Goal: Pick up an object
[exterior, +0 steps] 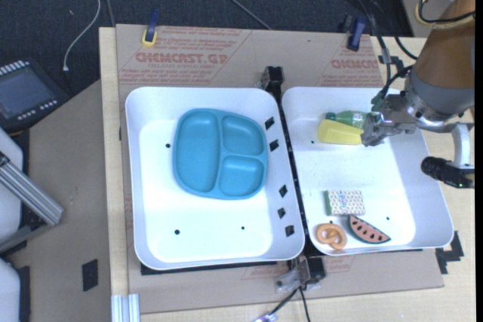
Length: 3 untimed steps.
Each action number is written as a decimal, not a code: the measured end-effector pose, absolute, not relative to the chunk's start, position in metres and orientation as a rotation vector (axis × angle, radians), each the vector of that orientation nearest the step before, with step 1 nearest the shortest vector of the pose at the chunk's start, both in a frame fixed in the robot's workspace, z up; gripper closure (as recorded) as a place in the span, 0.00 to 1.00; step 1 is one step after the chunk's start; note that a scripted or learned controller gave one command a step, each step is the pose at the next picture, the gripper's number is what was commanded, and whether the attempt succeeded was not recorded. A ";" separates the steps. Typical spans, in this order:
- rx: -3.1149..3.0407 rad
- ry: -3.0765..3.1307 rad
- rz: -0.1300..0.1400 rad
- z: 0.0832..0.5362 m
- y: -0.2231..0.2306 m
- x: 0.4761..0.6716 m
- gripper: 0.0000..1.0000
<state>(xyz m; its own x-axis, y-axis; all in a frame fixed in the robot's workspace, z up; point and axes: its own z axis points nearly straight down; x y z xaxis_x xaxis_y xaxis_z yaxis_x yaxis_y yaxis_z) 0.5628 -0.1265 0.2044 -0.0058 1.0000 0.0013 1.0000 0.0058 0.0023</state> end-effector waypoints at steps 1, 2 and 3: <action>2.214 2.227 0.005 0.216 -0.084 0.581 1.00; 2.214 2.229 0.005 0.209 -0.030 0.605 1.00; 2.213 2.229 0.007 0.215 0.030 0.629 1.00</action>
